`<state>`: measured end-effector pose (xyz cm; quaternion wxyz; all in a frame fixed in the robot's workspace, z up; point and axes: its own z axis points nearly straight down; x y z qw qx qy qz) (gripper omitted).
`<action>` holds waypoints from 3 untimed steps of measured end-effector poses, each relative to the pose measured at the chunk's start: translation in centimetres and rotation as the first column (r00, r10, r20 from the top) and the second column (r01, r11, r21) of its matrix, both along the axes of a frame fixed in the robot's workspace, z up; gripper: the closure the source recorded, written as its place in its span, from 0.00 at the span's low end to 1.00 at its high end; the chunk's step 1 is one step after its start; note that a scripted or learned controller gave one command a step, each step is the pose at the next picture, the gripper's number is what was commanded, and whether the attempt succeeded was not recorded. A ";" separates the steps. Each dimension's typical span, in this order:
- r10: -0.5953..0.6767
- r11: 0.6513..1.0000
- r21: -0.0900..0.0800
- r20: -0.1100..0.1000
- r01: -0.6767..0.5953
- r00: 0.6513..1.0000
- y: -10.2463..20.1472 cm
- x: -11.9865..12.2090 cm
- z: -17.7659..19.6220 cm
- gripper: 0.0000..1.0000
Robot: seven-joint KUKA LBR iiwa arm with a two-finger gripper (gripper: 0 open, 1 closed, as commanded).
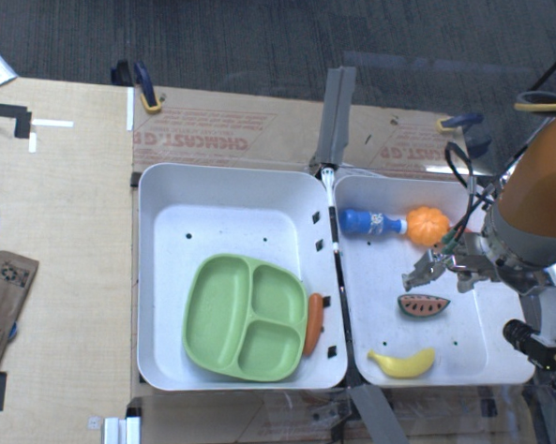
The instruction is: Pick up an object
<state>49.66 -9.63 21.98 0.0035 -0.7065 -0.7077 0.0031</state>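
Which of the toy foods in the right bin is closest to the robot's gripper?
The watermelon slice. It lies just below the gripper, while the orange sits farther up by the blue bottle and the banana lies near the bin's front edge.

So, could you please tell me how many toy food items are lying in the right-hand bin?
3: an orange at the back beside the blue bottle, a watermelon slice mid-bin, and a banana at the front. The arm may hide more.
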 end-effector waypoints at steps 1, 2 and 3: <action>0.091 0.996 0.001 0.005 -0.091 0.996 -3.4 2.2 -13.1 0.00; 0.087 0.996 0.000 0.002 -0.087 0.996 -3.6 2.2 -12.5 1.00; -0.050 0.999 -0.002 0.002 0.050 0.999 2.3 4.9 -0.9 1.00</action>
